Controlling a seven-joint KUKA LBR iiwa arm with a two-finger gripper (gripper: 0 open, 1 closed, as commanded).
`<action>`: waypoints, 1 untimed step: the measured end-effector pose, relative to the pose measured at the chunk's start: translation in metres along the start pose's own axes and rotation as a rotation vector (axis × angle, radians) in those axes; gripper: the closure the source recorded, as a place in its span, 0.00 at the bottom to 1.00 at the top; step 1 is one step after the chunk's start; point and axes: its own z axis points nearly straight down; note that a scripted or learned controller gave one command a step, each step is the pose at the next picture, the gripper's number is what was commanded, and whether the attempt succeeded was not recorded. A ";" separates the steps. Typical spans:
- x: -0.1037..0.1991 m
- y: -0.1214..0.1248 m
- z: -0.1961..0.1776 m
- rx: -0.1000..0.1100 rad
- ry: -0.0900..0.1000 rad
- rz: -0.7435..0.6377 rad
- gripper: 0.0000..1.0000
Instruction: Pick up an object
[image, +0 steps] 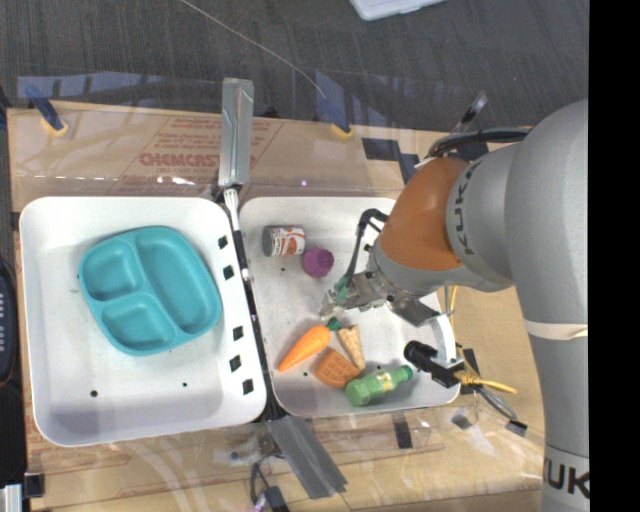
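Low in the right bin (300, 212), the end effector (343, 297) hangs just above the toy carrot (305, 347) and the ice-cream cone (351, 345); whether it is open or closed, I cannot tell. Nothing looks lifted yet, so the pick remains undone.

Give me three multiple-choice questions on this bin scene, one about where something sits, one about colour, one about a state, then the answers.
1. The teal divided plastic plate lies in:
A. left white bin
B. right white bin
C. on the bench

2. The small ball beside the little can is:
A. yellow
B. purple
C. white

3. The little can is:
A. upright
B. lying on its side
C. stacked on the plate

Answers: 1 A, the plate fills the left bin's floor. 2 B, it shows purple against the white. 3 B, its length runs along the bin floor.
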 end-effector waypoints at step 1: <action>0.084 0.021 -0.109 -0.003 0.000 0.252 1.00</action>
